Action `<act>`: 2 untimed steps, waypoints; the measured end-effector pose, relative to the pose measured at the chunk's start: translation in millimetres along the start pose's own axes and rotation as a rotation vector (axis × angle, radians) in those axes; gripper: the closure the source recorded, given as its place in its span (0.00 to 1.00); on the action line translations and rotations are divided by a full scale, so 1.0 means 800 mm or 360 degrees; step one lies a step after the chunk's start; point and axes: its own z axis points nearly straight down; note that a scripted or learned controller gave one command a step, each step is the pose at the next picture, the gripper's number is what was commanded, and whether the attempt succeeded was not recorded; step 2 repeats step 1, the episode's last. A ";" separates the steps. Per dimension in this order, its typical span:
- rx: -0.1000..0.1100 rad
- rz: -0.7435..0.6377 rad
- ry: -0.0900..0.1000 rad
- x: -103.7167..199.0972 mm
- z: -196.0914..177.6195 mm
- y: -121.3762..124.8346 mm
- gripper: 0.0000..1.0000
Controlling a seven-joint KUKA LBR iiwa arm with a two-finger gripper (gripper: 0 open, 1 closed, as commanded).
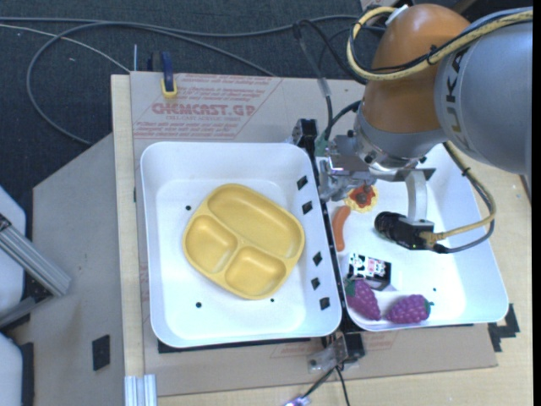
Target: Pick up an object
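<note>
My pincer (348,180) hangs over the small orange toy (363,198) in the right-hand bin (461,282), likely lining up a grab; I cannot tell its opening.

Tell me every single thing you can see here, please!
bins: two, white, side by side on the bench
plate: one, yellow, with compartments, middle of the left bin
grape bunches: two, purple, front of the right bin
carrot-like stick: one, orange, right bin, along its left wall
small box: one, black and white, right bin, just behind the grapes
small toy: one, orange and red, right bin, beside the gripper; too small to name
cardboard sheet: one, tan with red print, under the bins
clamp: one, blue and yellow, cardboard's back edge
arm: one, grey with orange band, above the right bin
gripper: one, over the right bin's back left
</note>
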 end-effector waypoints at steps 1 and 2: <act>0.0003 0.0001 -0.0001 0.054 0.010 -0.037 1.00; 0.0003 0.0001 -0.0001 0.054 0.010 -0.037 1.00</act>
